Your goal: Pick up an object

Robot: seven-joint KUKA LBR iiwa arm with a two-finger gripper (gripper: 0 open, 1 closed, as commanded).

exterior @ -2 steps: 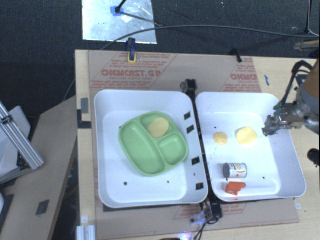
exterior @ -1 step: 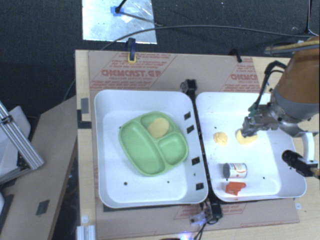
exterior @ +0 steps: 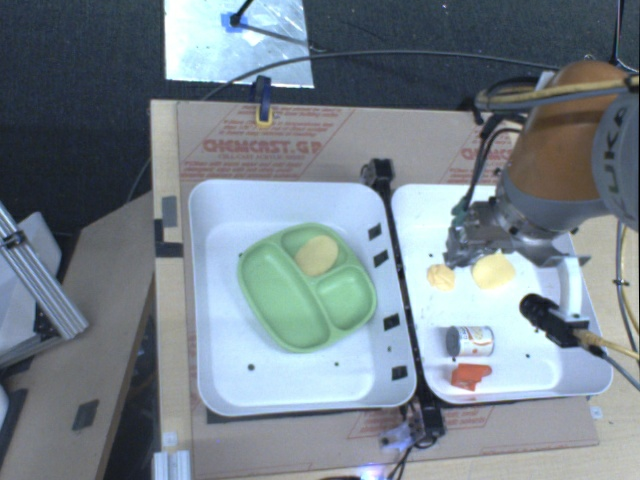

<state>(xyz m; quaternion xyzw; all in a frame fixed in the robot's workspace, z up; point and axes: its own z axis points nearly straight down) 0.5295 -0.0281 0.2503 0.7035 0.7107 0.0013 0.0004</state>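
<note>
Small yellow lump [exterior: 441, 276] lies in the right bin [exterior: 590, 373], close to its left wall and about midway between the rear and front edges. It is roundish; no long axis or pointing direction can be made out. The jaws sit just behind it at its rear right, at the end of the grey and orange arm [exterior: 575, 158], near it, but contact cannot be confirmed. Whether the jaws are open or closed cannot be told, and nothing is seen held between them.

Other contents of the right bin:
- Larger pale yellow lump [exterior: 494, 270], just beside the small one on the side away from the left wall.
- Can [exterior: 470, 341] on its side nearer the front edge, long axis parallel to that edge, dark end toward the left wall.
- Orange-red item [exterior: 470, 374], just in front of the can, near the front edge.

Left bin [exterior: 225, 368]: a green divided plate [exterior: 285, 308] at centre, with a pale yellow round item [exterior: 318, 255] in its rear compartment.

Both bins rest on a printed cardboard sheet [exterior: 300, 138] on the tabletop (red lettering, partly covered).
</note>
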